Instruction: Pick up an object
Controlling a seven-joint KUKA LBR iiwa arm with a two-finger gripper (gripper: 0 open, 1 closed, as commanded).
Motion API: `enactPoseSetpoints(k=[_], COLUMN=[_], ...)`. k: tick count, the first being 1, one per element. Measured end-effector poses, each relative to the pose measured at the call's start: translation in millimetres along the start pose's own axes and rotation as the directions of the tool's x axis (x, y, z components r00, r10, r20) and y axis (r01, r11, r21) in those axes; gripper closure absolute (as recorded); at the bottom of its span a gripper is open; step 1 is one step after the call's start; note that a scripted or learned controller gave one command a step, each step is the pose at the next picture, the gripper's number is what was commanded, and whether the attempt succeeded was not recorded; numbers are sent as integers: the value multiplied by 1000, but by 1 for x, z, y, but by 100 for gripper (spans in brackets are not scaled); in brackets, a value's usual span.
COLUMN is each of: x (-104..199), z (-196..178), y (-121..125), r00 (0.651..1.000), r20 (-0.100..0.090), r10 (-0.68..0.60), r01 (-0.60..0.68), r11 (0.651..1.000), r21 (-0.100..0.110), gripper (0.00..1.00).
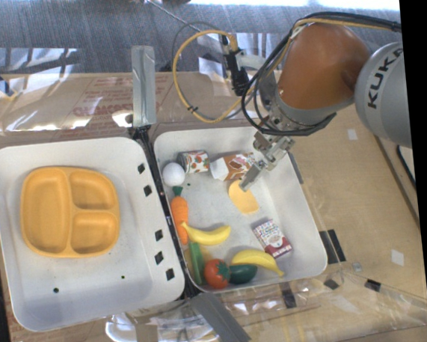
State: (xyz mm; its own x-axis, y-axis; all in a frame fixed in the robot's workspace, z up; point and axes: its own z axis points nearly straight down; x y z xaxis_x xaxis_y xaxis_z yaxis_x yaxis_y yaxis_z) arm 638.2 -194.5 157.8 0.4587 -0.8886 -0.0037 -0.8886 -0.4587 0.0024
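The left bin (8, 224) holds a yellow three-compartment plastic tray (69, 211). At centre frame, the right bin (315, 233) holds two curved bananas (208, 234), a carrot (180, 215), a white ball (173, 173) and a small carton (271, 237). The gripper (257, 168) hovers at this bin's upper part above a flat yellow piece (243, 200); its grasp state cannot be determined.

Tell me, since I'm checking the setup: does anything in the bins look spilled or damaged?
Nothing stands out. The toy food lies loosely jumbled in the right bin, and the yellow divided tray sits flat in the left bin.

Yellow tray (68, 210), white bins (8, 224)
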Motion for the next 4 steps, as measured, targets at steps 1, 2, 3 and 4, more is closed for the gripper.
enactPoseSetpoints(k=[1, 2, 3, 4], x=[-31, -39, -64, -82], z=[67, 67, 63, 67], y=[35, 79, 138, 101], r00=[996, 993, 1000, 996], r20=[2, 0, -11, -1], r10=[84, 115, -24, 93], r01=[-84, -115, 24, -93], r11=[996, 993, 1000, 996], r21=[-1, 0, 12, 3], gripper=[0, 0, 0, 0])
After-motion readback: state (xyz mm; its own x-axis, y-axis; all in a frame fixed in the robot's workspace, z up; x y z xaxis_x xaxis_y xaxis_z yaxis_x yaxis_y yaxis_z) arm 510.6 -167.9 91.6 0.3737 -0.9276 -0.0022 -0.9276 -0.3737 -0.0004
